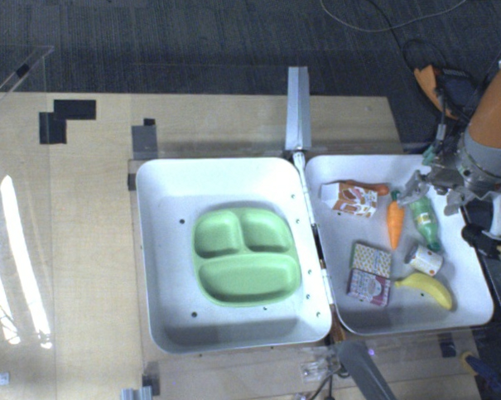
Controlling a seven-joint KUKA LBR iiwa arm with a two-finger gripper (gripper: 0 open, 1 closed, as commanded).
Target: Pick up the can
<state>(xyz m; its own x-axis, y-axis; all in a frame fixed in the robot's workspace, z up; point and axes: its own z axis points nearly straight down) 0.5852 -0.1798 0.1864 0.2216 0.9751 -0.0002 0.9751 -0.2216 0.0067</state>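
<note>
The can (425, 260) is taken to be the small white cylinder lying on its side in the right bin (479, 313), near the right wall; identity is judged from shape only, no label can be read. It is crowded: a banana (428, 288) touches or nearly touches it below, a green bottle (425, 222) lies just above it, a patterned packet (370, 273) sits to its left, and a carrot (396, 222) lies upper left. An orange-and-white carton (355, 198) is further off at the bin's top. The left bin (153, 241) holds a green divided tray (245, 255).

The gripper (436, 179) is seen above the bottle's upper end, not over the can. Jaw state cannot be told from this view.

Risks, as judged:
- The bottle could be grabbed instead, given the current offset.
- The can could be rolled away by a finger.
- The banana could be pinched along with it.
- Finger clearance could be lost against the bin wall.
</note>
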